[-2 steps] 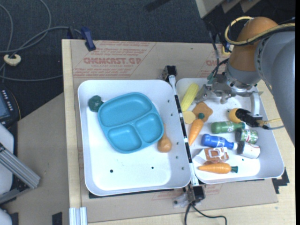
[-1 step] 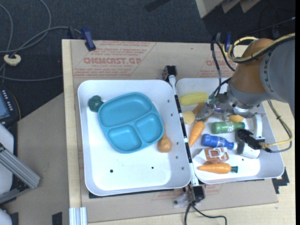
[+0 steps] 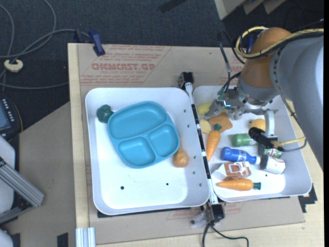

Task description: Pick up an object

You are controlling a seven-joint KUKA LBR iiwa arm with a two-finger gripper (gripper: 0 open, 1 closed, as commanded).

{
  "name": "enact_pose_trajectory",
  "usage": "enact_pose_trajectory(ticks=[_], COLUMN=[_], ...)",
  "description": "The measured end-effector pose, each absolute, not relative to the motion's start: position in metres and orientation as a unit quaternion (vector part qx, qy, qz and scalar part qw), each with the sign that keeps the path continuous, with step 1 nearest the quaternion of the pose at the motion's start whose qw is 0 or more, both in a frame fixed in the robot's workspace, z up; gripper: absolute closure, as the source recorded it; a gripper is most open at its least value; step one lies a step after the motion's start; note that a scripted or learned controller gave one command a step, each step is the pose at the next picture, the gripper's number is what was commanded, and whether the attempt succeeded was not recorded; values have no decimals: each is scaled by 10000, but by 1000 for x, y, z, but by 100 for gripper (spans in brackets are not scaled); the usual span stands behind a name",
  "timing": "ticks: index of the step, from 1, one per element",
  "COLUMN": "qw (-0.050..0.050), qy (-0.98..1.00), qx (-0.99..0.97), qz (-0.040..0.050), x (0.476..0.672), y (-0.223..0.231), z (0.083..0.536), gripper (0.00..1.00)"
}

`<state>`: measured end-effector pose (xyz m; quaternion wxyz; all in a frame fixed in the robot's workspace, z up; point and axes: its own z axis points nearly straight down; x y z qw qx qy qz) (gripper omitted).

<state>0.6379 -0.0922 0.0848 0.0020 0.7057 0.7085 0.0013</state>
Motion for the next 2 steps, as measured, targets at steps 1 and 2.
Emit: enact_pose_trajectory(ticks=[1,2], qw=[-110,-114], qy=[7091,7076], qx=[7049,7064], qz=[-99,-109], x=[662,660], y=[-93,-94], z=[81,90], gripper=[0,100])
